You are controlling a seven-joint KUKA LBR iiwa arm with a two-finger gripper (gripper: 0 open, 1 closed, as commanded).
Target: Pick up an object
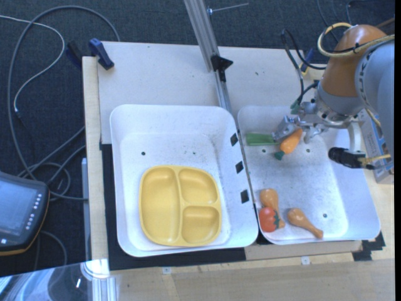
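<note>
**Gripper over the right bin, orange carrot-shaped toy at its fingers**

Camera view, from above at a slant. A pale wooden bench [156, 74] carries two shallow white plastic bins side by side. The left white bin [125, 130] fills the centre-left of the frame. In its lower half lies a yellow plastic plate with three compartments [180, 204], flat on the bin floor.

The right white bin [338, 199] lies centre-right. The grey arm with the orange band [351, 58] comes in from the upper right corner of the frame and bends down over the upper part of this bin. Its two-finger gripper [289, 134] sits just above the bin floor near the bin's upper left corner. An orange carrot-shaped toy with a small green tip [289, 145] is seen right at the fingers, tilted with the green tip toward lower left. It appears pinched between them, the fingers narrowed onto it. A flat green strip [258, 140] lies just left of the gripper, near the divide between the bins.

At the lower left of the right bin there is a cluster: a small orange pear-shaped toy [269, 197] touching a red tomato-like toy [267, 219] just below it. Just to the right of these lies a tan drumstick-shaped toy [304, 222], pointing toward lower right.

A metal rail [202, 17] runs from the top edge down to the gap between the bins. A blue clamp [100, 53] sits at the bench's upper left corner.
</note>
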